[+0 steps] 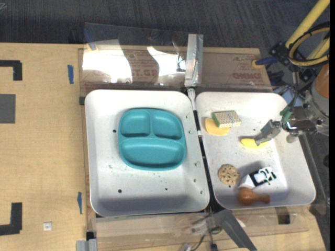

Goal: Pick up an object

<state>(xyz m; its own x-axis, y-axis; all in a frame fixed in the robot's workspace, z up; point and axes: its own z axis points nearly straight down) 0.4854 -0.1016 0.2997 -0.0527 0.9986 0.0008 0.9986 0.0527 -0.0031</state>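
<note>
Pincer (267,131) over a flat yellow wedge (253,141) in the right white bin (298,156), grip state unclear.

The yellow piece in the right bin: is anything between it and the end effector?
Nothing visible. The end effector is right at the yellow piece, in a bare part of the right bin; the cookie lies apart.

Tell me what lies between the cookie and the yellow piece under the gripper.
Nothing: in the camera view the stretch between the cookie and the yellow piece is bare white floor of the right bin.
</note>
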